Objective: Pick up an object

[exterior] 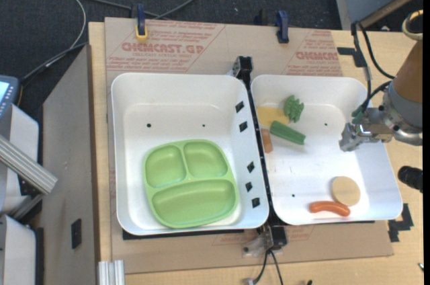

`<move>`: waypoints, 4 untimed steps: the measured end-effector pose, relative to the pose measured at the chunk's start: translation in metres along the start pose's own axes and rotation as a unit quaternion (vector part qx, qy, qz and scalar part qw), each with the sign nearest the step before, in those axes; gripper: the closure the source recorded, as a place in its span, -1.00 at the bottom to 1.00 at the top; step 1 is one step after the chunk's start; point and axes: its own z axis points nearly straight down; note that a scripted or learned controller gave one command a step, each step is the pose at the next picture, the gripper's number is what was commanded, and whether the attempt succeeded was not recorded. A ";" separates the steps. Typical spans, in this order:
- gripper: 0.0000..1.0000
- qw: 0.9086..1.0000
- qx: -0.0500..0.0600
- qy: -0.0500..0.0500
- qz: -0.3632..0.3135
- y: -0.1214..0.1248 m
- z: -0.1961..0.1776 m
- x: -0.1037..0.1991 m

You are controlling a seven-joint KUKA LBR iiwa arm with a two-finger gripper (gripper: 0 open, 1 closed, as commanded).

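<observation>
The right bin (376, 163) holds several toy foods. A green broccoli piece (293, 107) lies at the back beside a yellow wedge (270, 117). In front of them sit a dark green pickle (287, 134) and a small orange-brown piece (267, 141) against the divider. A tan round cookie (346, 190) and an orange sausage (329, 208) rest near the front edge. My gripper (352, 138) hangs over the right side of this bin, above bare floor, well right of the pickle and behind the cookie. Nothing shows in its grasp.
The left bin (127, 142) carries a light green divided plate (191, 183). A black divider rail (252, 142) runs between the bins. Clamps (140, 20) and cables sit at the bench's back edge. The arm's orange band (411, 75) enters from the right.
</observation>
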 end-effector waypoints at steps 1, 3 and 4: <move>1.00 1.000 -0.001 0.000 -0.003 0.014 0.000 0.046; 1.00 1.000 -0.001 0.001 -0.003 0.066 0.004 0.157; 1.00 1.000 -0.002 0.001 -0.002 0.089 -0.005 0.195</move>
